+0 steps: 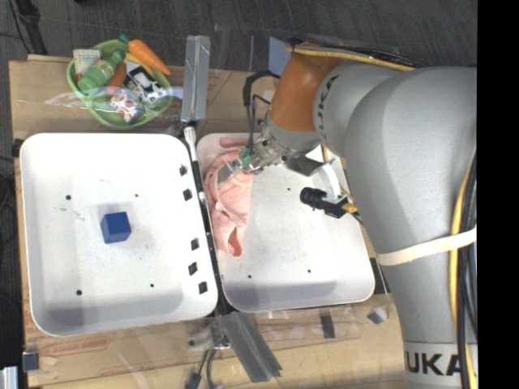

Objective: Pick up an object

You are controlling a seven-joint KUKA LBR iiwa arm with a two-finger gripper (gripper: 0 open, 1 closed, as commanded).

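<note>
A pink cloth (229, 198) lies crumpled along the left wall of the right bin (308, 286). My gripper (250, 161) is low over the cloth's upper end, touching or nearly touching its folds, in the bin's far left corner. The grey arm with its orange band (298, 94) comes in from the right and covers the bin's far right part. A blue cube (116, 227) sits alone on the floor of the left bin (49, 185), well away from the gripper.
A green bowl (104, 113) with toy vegetables and small packets stands on the bench beyond the left bin. A grey metal divider (195, 75) runs between the bins at the back. The arm's bulk fills the right side.
</note>
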